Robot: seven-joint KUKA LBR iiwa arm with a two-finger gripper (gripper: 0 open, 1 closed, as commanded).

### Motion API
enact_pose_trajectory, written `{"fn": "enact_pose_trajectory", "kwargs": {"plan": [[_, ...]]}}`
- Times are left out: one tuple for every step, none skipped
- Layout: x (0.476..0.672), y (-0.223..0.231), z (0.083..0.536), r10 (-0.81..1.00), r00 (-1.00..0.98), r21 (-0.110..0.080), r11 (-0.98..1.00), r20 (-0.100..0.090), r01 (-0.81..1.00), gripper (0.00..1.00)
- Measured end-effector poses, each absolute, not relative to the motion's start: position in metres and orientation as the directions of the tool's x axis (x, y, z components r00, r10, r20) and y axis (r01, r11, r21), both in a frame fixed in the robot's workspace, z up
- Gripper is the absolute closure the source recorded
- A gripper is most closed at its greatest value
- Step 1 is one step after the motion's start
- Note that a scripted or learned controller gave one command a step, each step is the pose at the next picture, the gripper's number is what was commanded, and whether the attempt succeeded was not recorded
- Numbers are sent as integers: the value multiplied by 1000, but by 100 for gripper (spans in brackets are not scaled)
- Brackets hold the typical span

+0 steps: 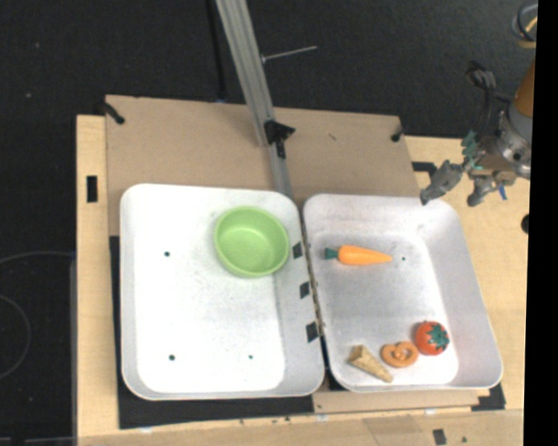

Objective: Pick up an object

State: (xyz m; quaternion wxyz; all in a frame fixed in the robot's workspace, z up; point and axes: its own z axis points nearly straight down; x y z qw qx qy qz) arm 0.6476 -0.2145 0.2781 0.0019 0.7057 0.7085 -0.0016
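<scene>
Left bin (147,350): shallow white plastic, rounded corners, speckled floor; round glossy green bowl (251,241) near its upper right. Right bin (469,279): smooth tapered orange carrot (360,256) upper middle; pale wedge (370,362), small orange ring-shaped piece (400,353), round red tomato (431,337) clustered at lower right. Tool (463,183) above bench beyond right bin's top corner, metal fingers spread wide, holding nothing.

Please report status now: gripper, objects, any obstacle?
Gripper open, holding nothing, above right bin's far corner. Carrot, tomato lie in that bin, untouched. Nothing blocks the carrot.
</scene>
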Motion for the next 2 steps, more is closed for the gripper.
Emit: {"fn": "enact_pose_trajectory", "kwargs": {"plan": [[655,-221,234,1000,-1,1,1,-5,1000,0],[650,-222,177,1000,-1,1,1,-4,1000,0]]}}
